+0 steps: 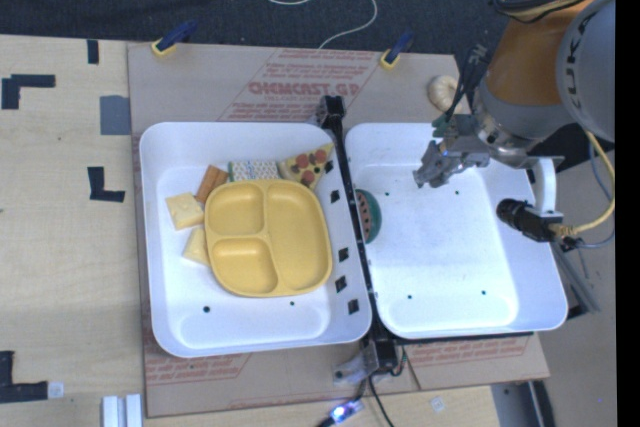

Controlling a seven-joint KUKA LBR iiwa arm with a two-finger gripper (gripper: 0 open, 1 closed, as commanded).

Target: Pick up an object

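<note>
1. The gripper (437, 170) hung over the upper part of the right bin (450, 305), right of the frame's centre, with nothing between its fingers; the view was too small and slanted to tell whether it was open or closed.
2. The only object near it was a small round green-and-red piece (370, 215), lying against that bin's left wall, just beside the divider.
3. The left bin (250, 340) held the yellow divided plate (268, 237), with flat cracker-like pieces (186, 211) tucked at its upper-left edge and a patterned item (310, 162) above it.
4. The plate looked like stiff, smooth, light plastic, probably slippery; its raised rim or an inner ridge seemed the best hold.
5. The round piece looked light, but the wall beside it would likely crowd one finger.
</note>
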